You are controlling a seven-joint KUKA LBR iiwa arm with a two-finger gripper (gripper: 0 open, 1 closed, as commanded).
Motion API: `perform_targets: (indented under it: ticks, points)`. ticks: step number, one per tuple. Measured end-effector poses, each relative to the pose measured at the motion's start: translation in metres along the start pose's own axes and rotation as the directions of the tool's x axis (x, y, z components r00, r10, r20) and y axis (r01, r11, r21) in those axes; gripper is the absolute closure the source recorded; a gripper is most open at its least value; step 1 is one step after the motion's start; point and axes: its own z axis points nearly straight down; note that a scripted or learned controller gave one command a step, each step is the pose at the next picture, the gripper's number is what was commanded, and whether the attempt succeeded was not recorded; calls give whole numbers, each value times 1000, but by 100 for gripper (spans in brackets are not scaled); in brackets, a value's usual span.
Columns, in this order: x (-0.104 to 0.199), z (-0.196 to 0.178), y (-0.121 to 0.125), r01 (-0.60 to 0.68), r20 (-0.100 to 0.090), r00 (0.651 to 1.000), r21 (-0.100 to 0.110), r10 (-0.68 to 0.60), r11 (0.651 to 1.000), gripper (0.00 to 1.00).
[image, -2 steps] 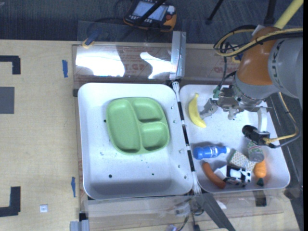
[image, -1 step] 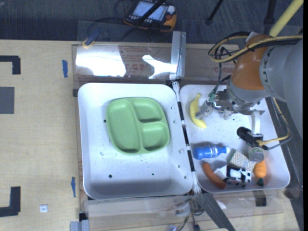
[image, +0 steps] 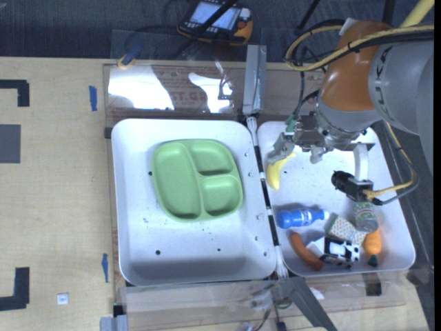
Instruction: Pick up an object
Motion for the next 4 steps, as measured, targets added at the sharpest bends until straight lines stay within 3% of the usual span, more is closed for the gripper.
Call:
perform_targets:
  ticks: [1, 2, 3, 4]
  points:
    - [-43, 0, -48, -8, 0, 1000, 2, 8, 1000, 0]
    - [-27, 1, -107, -41, 0, 999, 3, 41, 999, 0]
    - [-27, 1, -107, -41, 0, 999, 2, 41, 999, 0]
    - [27, -44, -123, 87, 1, 996, -1, -87, 996, 0]
